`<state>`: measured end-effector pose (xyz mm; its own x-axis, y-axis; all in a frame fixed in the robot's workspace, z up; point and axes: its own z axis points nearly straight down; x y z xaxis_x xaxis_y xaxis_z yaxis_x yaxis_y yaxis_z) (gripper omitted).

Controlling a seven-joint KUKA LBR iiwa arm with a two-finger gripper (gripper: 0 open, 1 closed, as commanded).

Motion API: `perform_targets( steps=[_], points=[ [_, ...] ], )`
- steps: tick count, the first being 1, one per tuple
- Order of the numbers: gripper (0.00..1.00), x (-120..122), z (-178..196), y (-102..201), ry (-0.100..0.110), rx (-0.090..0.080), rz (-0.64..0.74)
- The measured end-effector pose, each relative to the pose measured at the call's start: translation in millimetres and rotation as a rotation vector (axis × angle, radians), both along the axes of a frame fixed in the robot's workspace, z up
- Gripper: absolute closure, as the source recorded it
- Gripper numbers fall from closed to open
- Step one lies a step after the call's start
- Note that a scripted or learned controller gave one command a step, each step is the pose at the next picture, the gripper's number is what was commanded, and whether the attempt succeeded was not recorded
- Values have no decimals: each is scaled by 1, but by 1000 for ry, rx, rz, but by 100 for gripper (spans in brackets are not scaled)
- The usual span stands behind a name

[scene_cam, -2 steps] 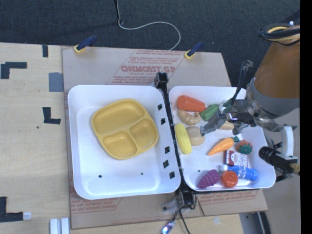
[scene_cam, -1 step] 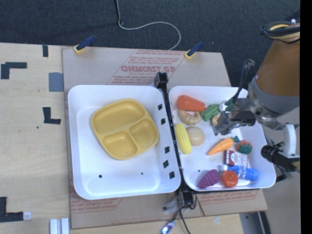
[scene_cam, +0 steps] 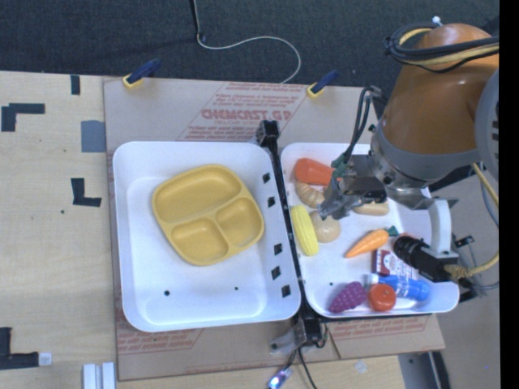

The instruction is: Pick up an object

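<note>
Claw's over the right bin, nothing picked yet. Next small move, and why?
Probably a short straight descent. The claw hangs over the food cluster at the right bin's left side, just above the beige piece beside the corn. Nothing shows between its fingers, so no grasp is made yet. The orange carrot lies apart to the right, so that piece looks like the nearest target.

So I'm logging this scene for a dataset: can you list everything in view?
Bins: 2, white, side by side on the bench.
Divided plate: 1, yellow, left bin.
Corn: 1, yellow, right bin, left edge.
Carrot: 1, orange, right bin, middle.
Grapes: 1 bunch, purple, right bin, front.
Clamps: 2, blue and yellow, board's far edge.
Gripper: 1, dark, over right bin beside the corn.
</note>
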<state>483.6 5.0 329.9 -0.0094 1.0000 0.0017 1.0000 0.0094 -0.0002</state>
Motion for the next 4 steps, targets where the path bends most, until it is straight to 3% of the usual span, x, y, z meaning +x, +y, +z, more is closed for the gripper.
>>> perform_targets(
  steps=[1, 2, 3, 4],
  points=[
    [100, -1, -44, 41, 6, -2, -5],
    [100, 0, 17, 75, -4, 0, -3],
    [100, 0, 51, 119, -2, 0, -2],
    [0, 0, 49, 115, 1, -3, -7]
  ],
)
